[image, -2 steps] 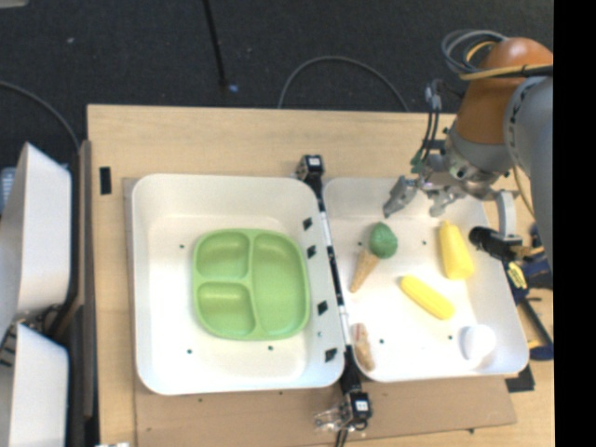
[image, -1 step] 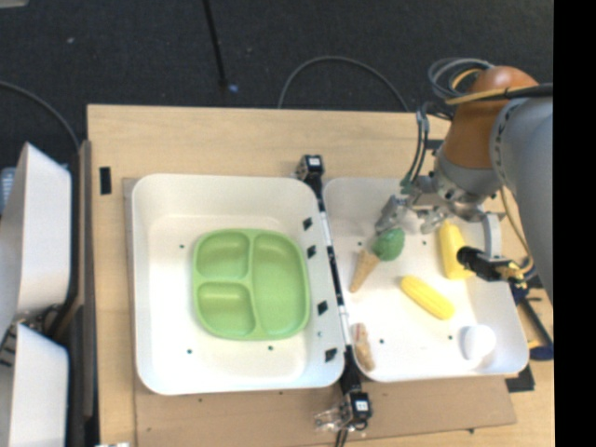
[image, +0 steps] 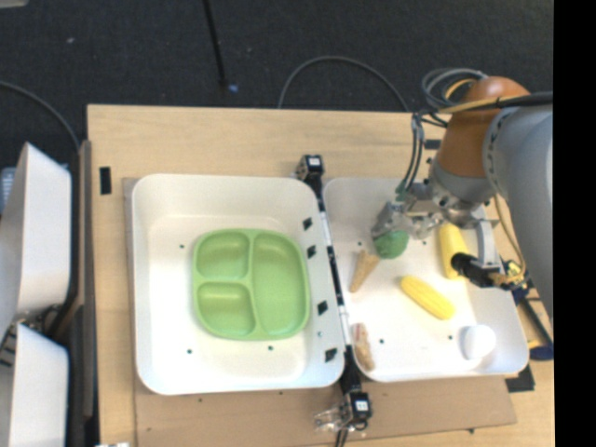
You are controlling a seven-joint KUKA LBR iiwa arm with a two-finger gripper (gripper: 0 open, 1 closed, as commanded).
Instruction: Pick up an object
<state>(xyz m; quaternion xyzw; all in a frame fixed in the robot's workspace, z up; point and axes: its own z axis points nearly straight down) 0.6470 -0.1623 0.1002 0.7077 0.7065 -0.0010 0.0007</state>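
Observation:
My gripper (image: pixel 402 222) hangs over the upper middle of the right bin (image: pixel 410 366), coming in from the right. Directly below and in front of it lies a toy ice cream cone, its green scoop (image: pixel 392 244) at the gripper's tip and its tan cone (image: pixel 362 270) pointing down-left. The top of the scoop is partly hidden by the gripper. A yellow corn cob (image: pixel 427 296) lies in the middle of the same bin. A yellow banana-like piece (image: pixel 452 247) sits by the right wall, under the wrist.
A white cup (image: pixel 477 342) lies in the right bin's near right corner, and a small brown item (image: pixel 361 348) rests near its left corner. The left bin (image: pixel 158 361) holds a green divided plate (image: pixel 250 283). Cables run behind the bench.

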